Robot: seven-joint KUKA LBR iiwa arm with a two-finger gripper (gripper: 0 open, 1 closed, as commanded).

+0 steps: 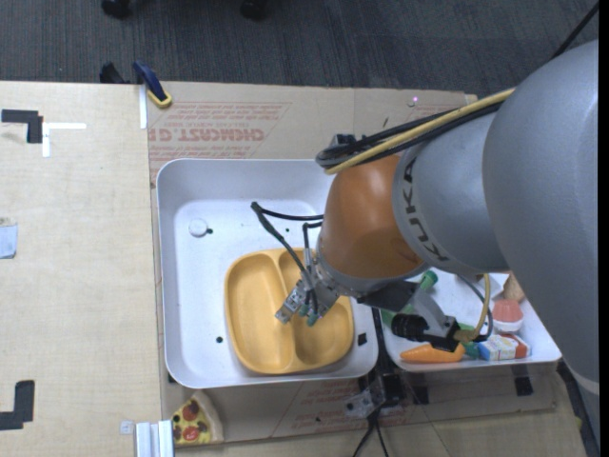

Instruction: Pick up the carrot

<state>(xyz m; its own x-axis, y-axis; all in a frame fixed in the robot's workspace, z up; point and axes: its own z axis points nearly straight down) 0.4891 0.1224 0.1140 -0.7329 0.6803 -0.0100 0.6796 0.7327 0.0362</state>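
The grey arm (533,169) bulks largest and closest, sweeping in from the upper right, and its orange band (366,222) sits above the wrist over the seam between the two white bins. Below that band the gripper (303,305) hangs over the left bin (176,255), just above a yellow two-part dish (252,322) that lies in the bin's lower middle. The tool's tip is small and dark against the yellow, and whether it is parted or closed cannot be told; nothing can be made out in its grasp. The carrot (433,354) lies in the right bin (538,336), near that bin's front edge, lying roughly flat with its length running left to right. It is well apart from the gripper, on the other side of the divide between the bins. Just beside the carrot's right end sit a small blue and white box (500,349) and a red and white object (507,318); a green piece (427,280) shows under the wrist. Black cables (276,222) loop across the left bin's upper part. On the bench in front of the left bin lies a toy pizza slice (193,424).
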